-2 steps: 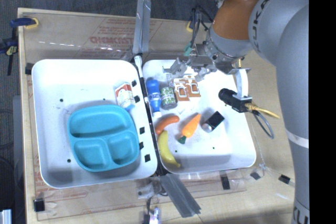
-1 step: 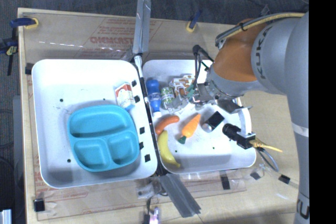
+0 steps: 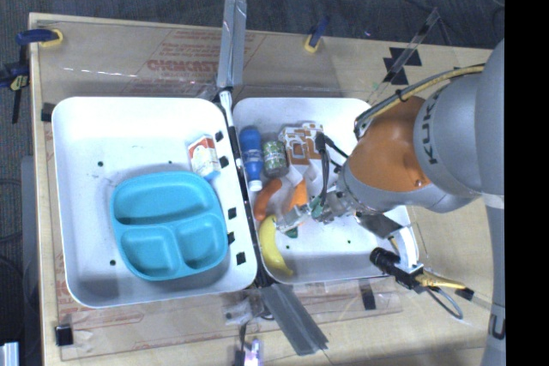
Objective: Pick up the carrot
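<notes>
Orange carrot (image 3: 298,195) partly hidden beneath the pincer (image 3: 307,207).

1. Arm housing (image 3: 446,146), right side: dark vertical lettering along the grey casing next to the orange band; the letters "KU" can be made out, the remainder runs out of sight.
2. Surface (image 3: 129,47), far edge beyond the left bin: faint red printed block lettering near (image 3: 184,63), with smaller lines above and below it; too pale and blurred to read with confidence.
3. Small carton (image 3: 202,155), left bin, far-right corner beside the blue tray: red and white printed face; wording too small to read.
4. Dark can (image 3: 273,157), right bin: label present, not legible.
5. Blue bottle (image 3: 250,152), right bin: no readable text.
</notes>
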### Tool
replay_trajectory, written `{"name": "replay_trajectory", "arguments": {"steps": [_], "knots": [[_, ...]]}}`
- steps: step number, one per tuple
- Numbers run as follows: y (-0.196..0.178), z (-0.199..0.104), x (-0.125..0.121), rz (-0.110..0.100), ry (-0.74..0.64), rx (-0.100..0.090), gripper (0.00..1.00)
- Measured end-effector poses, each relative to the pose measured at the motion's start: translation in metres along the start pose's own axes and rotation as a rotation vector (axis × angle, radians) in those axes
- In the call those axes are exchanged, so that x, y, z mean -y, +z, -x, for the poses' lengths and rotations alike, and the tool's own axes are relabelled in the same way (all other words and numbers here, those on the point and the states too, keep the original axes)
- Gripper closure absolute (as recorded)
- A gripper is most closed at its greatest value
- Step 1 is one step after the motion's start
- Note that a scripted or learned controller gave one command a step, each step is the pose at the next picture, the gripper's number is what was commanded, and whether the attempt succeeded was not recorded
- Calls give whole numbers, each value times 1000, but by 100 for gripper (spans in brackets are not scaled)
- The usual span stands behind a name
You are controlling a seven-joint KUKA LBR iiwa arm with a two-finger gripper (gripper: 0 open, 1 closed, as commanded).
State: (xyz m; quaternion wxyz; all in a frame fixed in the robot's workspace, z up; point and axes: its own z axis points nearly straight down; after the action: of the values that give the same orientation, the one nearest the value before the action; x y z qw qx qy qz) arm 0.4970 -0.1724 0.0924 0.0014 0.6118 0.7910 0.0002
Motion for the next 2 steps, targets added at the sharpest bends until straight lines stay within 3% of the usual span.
{"name": "replay_trajectory", "arguments": {"steps": [1, 2], "knots": [[-8, 0, 0, -1, -7, 2, 100], [-129, -31, -62, -3, -98, -1, 100]]}}
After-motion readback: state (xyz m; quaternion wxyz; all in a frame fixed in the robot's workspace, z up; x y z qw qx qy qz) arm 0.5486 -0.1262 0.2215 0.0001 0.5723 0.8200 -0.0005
